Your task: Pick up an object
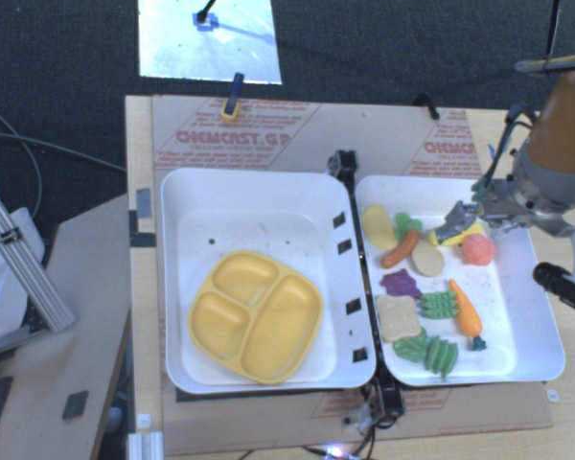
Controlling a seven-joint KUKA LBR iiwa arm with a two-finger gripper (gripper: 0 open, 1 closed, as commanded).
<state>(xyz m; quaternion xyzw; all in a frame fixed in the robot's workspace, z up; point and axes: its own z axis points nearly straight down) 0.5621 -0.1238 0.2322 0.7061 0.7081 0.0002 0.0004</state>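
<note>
The right bin [537, 353] holds several toy foods: a pale yellow potato [378, 224], a red sausage [400, 249], a tan round piece [427, 259], a pink ball [477, 249], purple grapes [400, 282], a carrot [467, 314], a bread slice [398, 319] and green pea pods [433, 353]. My gripper [454, 225] hangs low over the bin's upper middle. It is right at a yellow piece [471, 233] that it partly hides, just left of the pink ball. Nothing shows as held.
The left bin [187, 209] contains a yellow divided plate [257, 314]. A black clip ridge [356, 276] separates the bins. The arm's orange band [567, 123] and grey wrist cover the right bin's upper right corner. A black part [561, 286] juts over its right rim.
</note>
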